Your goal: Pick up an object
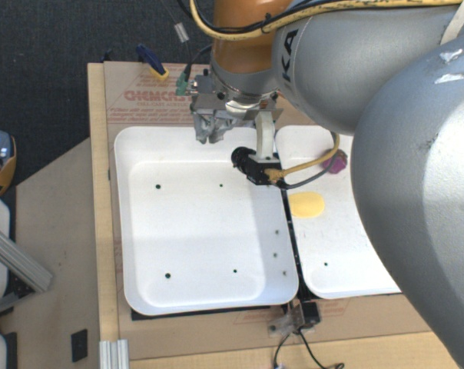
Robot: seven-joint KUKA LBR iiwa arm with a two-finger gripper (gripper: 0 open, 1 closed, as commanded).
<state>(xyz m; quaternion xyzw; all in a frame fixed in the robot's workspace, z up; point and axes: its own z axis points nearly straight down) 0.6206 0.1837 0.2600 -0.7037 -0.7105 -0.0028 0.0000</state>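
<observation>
A flat yellow object [306, 204] lies in the right bin [347, 279] close to its left wall. A small purple object [337, 162] sits farther back in the same bin, partly under the arm. My gripper [208, 131] hangs over the back rim of the left bin [140, 229], well left of both objects. Nothing shows beneath it or in its grasp. The big grey arm covers most of the right bin.
Both bins rest on a cardboard sheet [109, 206]. A blue and yellow clamp [151, 60] lies on the cardboard's back left corner. A cable and small connector [297, 317] sit at the front edge between the bins.
</observation>
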